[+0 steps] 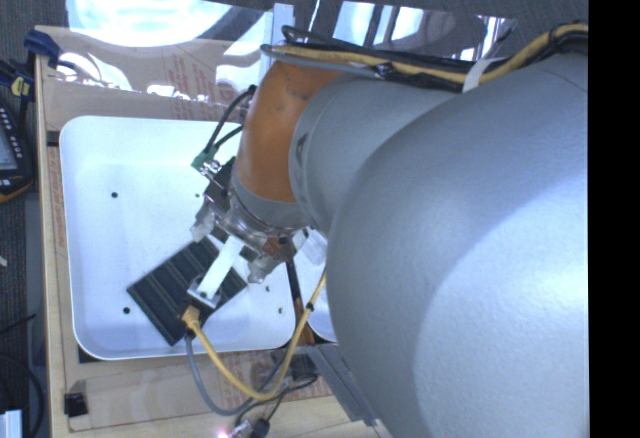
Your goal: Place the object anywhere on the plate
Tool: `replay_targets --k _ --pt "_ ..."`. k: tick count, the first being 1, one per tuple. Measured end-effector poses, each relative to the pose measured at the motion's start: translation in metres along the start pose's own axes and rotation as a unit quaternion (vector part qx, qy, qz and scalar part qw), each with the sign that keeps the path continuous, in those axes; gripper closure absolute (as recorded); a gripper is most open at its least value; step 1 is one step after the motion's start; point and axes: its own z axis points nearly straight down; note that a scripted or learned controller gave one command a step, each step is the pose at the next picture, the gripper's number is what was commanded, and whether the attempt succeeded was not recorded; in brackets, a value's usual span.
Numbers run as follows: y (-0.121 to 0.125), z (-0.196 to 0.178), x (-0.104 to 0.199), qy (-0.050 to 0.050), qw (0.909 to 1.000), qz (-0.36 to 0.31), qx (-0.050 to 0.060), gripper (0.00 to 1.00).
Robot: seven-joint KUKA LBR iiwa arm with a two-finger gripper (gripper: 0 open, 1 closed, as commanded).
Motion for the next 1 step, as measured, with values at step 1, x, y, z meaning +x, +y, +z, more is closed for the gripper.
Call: replay_targets --k 1 --pt "0.0002 0.0291 0.0934 0.0 0.9748 0.223 -0.002 1.0"
